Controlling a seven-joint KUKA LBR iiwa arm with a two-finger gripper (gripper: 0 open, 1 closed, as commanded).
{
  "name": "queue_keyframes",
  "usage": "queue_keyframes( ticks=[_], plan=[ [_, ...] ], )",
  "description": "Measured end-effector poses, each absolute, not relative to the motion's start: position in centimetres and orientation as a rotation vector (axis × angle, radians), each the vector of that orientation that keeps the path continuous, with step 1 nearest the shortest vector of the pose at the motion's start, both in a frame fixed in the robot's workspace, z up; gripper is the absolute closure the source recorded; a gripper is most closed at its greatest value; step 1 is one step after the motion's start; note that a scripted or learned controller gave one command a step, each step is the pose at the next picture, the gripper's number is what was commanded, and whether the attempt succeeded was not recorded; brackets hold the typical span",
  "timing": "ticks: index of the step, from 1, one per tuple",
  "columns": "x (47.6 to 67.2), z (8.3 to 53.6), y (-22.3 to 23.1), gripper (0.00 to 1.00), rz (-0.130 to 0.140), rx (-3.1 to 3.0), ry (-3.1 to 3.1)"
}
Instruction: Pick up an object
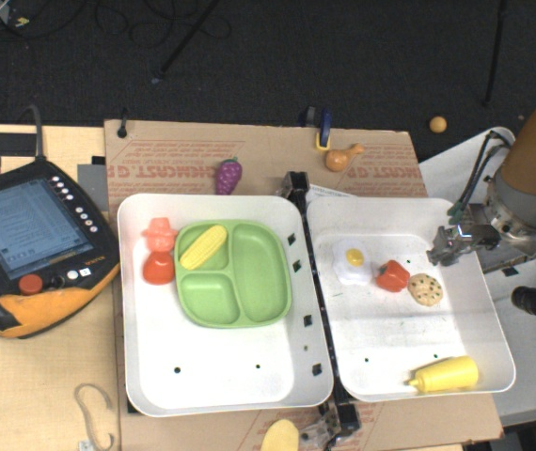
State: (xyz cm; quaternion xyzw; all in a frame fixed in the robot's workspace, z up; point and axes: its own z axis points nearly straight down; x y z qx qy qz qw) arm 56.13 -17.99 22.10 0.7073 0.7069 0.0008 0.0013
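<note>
The right bin (381, 365) holds a fried egg toy (353, 260), a red pepper piece (392, 276), a chocolate-chip cookie (426, 290) and a yellow mustard bottle (447, 375) lying near the front rim. My gripper (449, 245) hangs over the bin's right side, just above and to the right of the cookie, with nothing seen between its fingers. In the left bin (212, 374) a green divided plate (233, 273) carries a corn cob (201, 246), and a red-and-pink toy (159, 252) stands beside the plate.
A teach pendant (28, 242) lies left of the bins. On the cardboard behind them sit purple grapes (228, 175) and an orange-brown gourd toy (341, 157). A yellow toy (280, 435) lies at the front edge. A metal hook (94, 412) lies at front left.
</note>
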Motion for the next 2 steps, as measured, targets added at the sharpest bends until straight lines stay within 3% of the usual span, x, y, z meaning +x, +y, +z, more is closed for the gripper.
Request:
queue_keyframes(
  ticks=[2],
  plan=[
    [59.4, 22.0, -8.2, 1.0, 0.0, 2.22, 2.226]
  ],
)
